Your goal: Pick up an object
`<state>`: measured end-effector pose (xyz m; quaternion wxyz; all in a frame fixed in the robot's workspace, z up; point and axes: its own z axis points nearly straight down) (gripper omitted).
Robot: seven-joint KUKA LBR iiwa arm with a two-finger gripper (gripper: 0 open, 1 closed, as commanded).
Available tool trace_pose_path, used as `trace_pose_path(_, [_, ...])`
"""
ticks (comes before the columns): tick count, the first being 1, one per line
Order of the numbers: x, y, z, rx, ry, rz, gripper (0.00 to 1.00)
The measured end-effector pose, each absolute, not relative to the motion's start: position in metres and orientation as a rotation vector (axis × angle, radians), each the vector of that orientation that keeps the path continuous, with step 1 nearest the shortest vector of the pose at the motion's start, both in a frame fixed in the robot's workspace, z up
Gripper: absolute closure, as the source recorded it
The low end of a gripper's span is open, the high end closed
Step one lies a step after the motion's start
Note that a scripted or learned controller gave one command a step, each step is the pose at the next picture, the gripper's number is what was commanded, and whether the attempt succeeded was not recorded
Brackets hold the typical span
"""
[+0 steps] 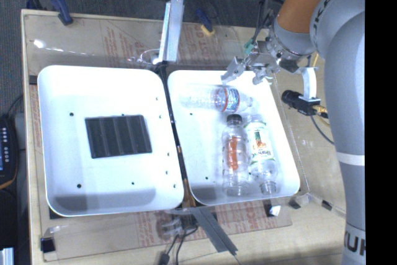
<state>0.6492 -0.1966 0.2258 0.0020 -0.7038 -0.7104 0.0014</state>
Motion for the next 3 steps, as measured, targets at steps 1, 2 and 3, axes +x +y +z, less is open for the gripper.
trace_pose_path(1, [0.660,-0.207,0.117,-2.170,-2.284,-0.010,0.00])
trace_pose_path(2, [0.615,-0.205,0.098,-2.103,-2.353,-0.018,0.00])
trace_pose_path(3, [0.550,-0.209,0.093,-1.784,-2.586,-0.002,0.00])
